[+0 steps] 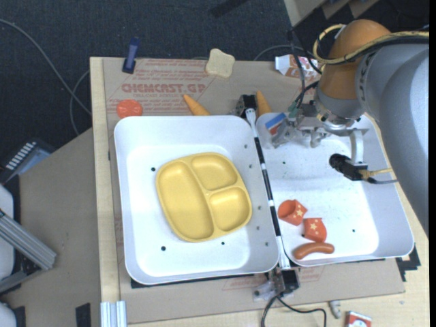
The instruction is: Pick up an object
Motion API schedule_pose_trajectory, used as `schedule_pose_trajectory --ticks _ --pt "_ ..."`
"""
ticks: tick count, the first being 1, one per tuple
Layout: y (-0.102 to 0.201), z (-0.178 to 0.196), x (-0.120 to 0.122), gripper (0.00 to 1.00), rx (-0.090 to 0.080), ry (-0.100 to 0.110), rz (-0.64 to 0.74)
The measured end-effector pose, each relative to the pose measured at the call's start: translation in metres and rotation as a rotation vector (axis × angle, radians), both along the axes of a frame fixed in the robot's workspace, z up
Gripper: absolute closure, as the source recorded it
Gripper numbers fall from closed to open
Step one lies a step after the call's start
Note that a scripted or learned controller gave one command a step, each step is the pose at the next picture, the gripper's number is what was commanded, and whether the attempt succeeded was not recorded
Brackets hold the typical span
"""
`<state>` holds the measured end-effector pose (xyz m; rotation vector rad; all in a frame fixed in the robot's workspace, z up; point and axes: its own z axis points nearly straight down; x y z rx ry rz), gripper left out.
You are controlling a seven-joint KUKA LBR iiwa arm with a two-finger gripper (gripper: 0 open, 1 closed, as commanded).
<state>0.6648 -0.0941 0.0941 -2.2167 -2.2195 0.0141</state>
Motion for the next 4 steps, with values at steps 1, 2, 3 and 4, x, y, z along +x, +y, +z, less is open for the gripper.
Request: schedule_pose_trajectory --ticks 1,2,3,4 --pt "-0.058 0.095 -0.006 0.00 0.000 -0.015 -0.002" --pt "-0.070 0.087 -0.056 0.00 0.003 -0.008 -0.002" --pt "-0.011 0.069 -0.044 0.00 0.004 -0.008 0.000" --pt "0.002 -0.010 -0.073 0.00 0.004 -0.008 -0.002"
